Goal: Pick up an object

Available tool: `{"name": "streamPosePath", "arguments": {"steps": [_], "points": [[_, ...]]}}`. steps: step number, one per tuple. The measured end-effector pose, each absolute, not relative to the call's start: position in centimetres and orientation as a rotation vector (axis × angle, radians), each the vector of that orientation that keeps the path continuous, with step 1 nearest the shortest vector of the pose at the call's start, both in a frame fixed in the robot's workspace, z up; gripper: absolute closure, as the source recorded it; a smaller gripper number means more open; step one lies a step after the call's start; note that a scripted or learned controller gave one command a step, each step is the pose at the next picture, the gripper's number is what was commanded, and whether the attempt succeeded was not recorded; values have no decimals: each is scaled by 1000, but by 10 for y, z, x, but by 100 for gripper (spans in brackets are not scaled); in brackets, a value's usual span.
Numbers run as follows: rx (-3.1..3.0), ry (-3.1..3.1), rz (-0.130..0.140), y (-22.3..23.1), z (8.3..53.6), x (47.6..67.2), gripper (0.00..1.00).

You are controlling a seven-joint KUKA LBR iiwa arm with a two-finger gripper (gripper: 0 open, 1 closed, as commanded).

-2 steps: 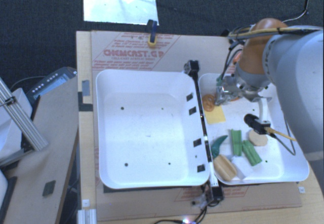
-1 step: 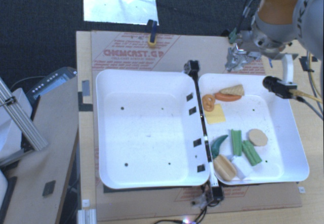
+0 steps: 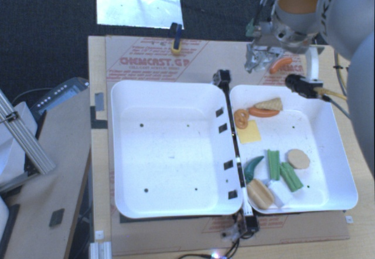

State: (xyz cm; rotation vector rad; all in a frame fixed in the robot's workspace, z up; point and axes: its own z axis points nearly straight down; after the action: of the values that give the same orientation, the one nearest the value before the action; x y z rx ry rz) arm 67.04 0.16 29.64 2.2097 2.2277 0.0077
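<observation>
Two shallow white bins sit side by side on the table (image 3: 99, 152). The left bin (image 3: 170, 146) fills the middle of the frame; the right bin (image 3: 325, 135) holds small toy foods. Among them are a pretzel (image 3: 241, 118), a yellow cheese slice (image 3: 249, 132), a red chili (image 3: 263, 113) with a tan wedge (image 3: 269, 104) touching it, two green sticks (image 3: 281, 169), a round tan cookie (image 3: 298, 159), a dark green pepper (image 3: 254, 166) and a bread roll (image 3: 260, 193). At the upper right, the jaws (image 3: 262, 64) hang above the far rim of the right bin. An orange sausage-like piece (image 3: 281, 64) sits right beside them; whether it is gripped, and how wide they stand, cannot be told.
</observation>
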Motion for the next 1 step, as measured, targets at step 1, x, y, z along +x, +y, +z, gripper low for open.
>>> {"name": "streamPosePath", "arguments": {"steps": [1], "points": [[2212,2228,5,34,296,669,100]]}}
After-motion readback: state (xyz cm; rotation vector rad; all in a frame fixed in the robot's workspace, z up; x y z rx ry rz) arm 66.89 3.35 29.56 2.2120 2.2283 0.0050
